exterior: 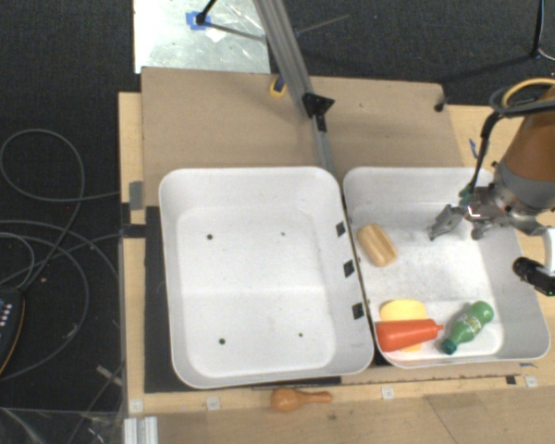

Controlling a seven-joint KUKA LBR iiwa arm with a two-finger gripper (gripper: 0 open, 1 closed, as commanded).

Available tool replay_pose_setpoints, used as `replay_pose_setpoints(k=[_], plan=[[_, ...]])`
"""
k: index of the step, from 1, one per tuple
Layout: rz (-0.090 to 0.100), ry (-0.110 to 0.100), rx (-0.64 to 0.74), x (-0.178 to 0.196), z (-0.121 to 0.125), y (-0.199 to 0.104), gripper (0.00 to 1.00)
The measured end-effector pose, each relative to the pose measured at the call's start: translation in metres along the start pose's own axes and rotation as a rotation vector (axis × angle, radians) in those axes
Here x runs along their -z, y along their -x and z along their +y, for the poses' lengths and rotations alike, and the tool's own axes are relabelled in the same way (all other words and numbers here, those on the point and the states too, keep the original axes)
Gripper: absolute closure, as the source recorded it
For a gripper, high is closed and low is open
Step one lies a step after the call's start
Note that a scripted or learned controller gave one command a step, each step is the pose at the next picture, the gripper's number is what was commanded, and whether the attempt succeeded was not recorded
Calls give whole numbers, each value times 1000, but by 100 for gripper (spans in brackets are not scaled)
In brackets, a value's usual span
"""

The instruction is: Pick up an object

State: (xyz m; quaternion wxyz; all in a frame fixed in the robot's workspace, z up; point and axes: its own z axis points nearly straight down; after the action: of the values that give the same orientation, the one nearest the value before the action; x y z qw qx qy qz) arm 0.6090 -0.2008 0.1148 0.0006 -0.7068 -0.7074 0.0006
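From my remote station I saw the fingers (455, 223) spread apart with nothing between them, hanging over the bare upper floor of the shallow white plastic right-hand bin (527, 340). The tan bread-shaped block (376, 244) lay nearest, just to their left. The yellow rounded toy (402, 310), orange carrot-like piece (407, 333) and small green plastic bottle (467, 326) were crowded below them against the near wall, which I judged awkward for grasping.

Grey arm (536, 178), orange band, black cables
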Motion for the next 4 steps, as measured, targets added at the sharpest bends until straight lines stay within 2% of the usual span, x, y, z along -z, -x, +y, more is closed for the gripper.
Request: replay_pose_setpoints(k=[1,2,3,4], plan=[[0,1,0,-25,0,0,0],[-2,7,0,-12,2,0,100],[-2,7,-1,36,-3,5,100],[-3,11,3,100,2,10,100]])
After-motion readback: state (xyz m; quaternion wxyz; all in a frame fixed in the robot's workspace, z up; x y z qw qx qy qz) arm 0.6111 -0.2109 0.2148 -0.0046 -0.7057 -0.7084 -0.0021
